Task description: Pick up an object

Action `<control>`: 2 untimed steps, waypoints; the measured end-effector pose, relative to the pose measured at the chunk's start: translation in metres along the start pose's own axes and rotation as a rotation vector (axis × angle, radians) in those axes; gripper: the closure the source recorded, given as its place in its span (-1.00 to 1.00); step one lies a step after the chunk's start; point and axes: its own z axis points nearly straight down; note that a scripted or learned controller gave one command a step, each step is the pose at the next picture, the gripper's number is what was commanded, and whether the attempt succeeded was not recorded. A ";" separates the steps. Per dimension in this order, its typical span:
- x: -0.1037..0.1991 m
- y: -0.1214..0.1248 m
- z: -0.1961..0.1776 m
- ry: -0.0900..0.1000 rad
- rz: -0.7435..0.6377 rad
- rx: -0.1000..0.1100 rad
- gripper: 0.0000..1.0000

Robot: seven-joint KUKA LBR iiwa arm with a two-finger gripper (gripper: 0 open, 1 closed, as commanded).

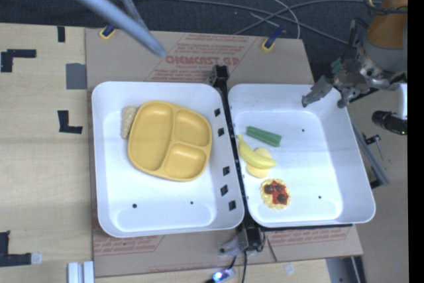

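Cardboard sheet (199, 56) on the surface, red print partly legible "CHEMCAST". Left bin (112, 209): yellow divided plate (169, 140). Right bin (331, 162): banana (255, 156), green piece (264, 136), small tart (275, 193). Tool (328, 91) at far right rim; finger state cannot be determined.

Glossy plastic plate (169, 140); smooth white plastic bins (112, 162).

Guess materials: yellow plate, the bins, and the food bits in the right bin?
Plate: likely moulded plastic, matte yellow, three smooth compartments. Bins: look like thin white plastic, glossy, with rounded rims. Banana, green stick and tart: probably toy plastic, with flat uniform colours. The tart is too small to tell its finish.
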 end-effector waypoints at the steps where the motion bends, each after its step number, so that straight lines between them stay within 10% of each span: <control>1: 0.001 0.003 -0.010 -0.003 -0.004 -0.014 -1.00; 2: -0.005 0.000 0.036 -0.004 -0.004 -0.011 -1.00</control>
